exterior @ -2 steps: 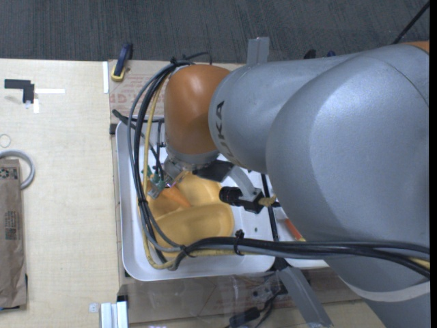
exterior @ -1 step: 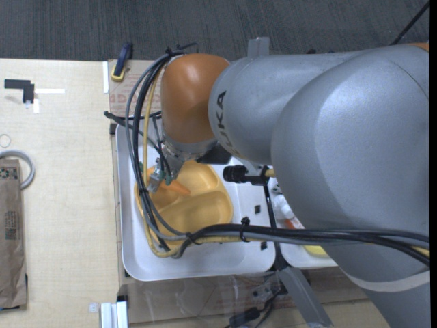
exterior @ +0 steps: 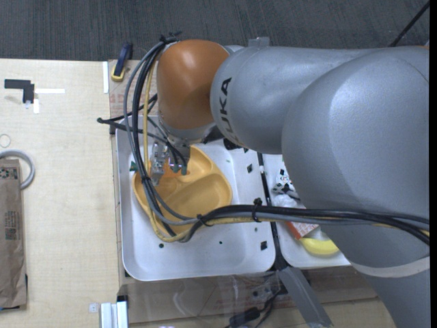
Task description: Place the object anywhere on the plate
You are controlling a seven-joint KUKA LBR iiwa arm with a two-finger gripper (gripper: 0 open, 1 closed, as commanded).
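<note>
The fingers (exterior: 169, 161) are seen poised over the upper left part of a yellow plate (exterior: 198, 186), but whether they are spread or closed cannot be told. The plate is set in the left white bin (exterior: 205, 251). In the right bin (exterior: 290, 251), a yellow banana-like object (exterior: 319, 246) is glimpsed beneath the grey arm (exterior: 328, 128).

Arm (exterior: 321, 128) enters from right, bulky grey links spanning frame; orange wrist band (exterior: 188, 80) at centre-left; gripper (exterior: 167, 162) points down below it; black cables loop alongside wrist.
</note>
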